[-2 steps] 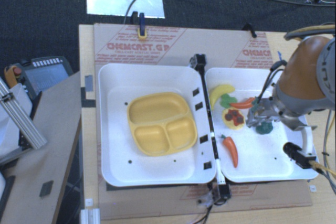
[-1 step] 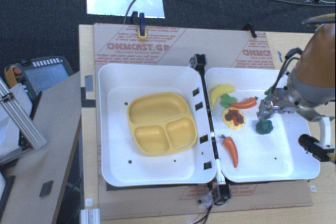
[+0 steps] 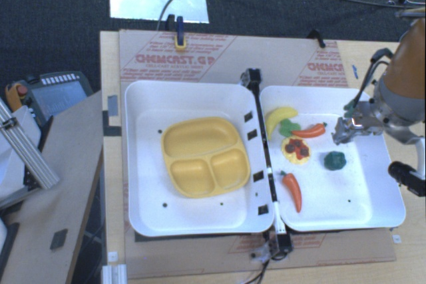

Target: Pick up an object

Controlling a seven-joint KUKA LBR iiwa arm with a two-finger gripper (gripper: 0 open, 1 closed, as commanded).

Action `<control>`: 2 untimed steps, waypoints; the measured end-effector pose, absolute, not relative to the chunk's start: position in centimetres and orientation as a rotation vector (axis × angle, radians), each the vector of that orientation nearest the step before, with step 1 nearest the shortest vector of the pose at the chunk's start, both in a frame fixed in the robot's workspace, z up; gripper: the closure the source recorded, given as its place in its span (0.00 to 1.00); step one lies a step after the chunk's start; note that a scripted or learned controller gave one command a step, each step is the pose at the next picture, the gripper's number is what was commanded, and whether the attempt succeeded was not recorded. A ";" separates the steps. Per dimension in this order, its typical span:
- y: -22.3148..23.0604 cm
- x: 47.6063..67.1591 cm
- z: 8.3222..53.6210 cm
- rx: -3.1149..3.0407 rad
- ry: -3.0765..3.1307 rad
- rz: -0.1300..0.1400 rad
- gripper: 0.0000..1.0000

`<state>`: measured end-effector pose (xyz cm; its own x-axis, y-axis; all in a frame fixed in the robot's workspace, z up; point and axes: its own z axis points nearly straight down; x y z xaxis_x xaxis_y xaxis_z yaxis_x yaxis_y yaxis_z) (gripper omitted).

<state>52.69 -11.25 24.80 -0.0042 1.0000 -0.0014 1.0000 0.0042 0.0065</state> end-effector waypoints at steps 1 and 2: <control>-6.0 53.2 25.4 2.209 2.230 0.006 1.00; -0.5 53.9 25.7 2.209 2.231 0.005 1.00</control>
